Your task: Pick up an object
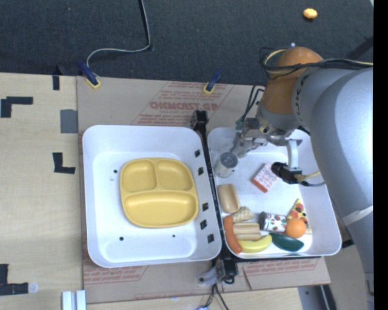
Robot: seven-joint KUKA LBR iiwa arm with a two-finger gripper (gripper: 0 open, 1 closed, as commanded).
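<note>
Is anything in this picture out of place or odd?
One thing stands out: a small orange ball-like object lies alone on the dark floor beyond the bench, far from both bins. The other toy foods are crowded at the near end of the right white bin, while the yellow divided plate sits flat in the left bin.

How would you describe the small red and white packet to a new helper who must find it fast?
Start at the right bin, the one crowded with toy food. The packet lies alone on the bare floor in its upper half, just below the gripper. It is the only flat, red and white item; the rest are rounded foods clustered along the near edge.
</note>
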